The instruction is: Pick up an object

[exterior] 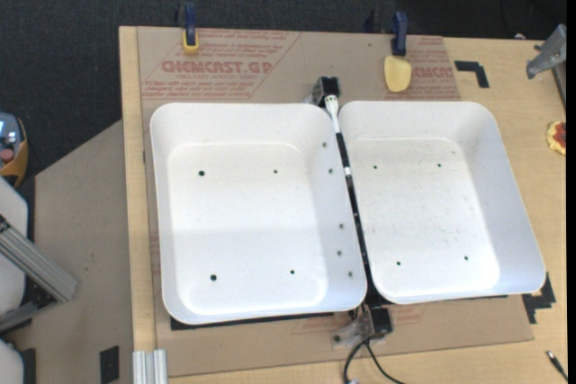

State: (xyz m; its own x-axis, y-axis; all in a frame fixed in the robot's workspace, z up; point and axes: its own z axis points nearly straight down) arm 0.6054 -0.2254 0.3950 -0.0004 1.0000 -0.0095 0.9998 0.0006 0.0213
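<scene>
Two shallow white bins sit side by side on a brown board. The left bin (180, 220) and the right bin (504, 193) show bare white floors marked with a few small dark dots. A small pale yellow object (397, 73) lies on the board just behind the right bin, below a blue clamp (399, 30). At the right edge of the board, a small yellow and red object (557, 136) is partly cut off by the frame.
A second blue clamp (188, 24) with a yellow tip holds the board's back left edge. A black strip (346, 184) runs between the bins, with cables (364, 346) at its near end. A grey metal piece (549, 55) juts in at the upper right.
</scene>
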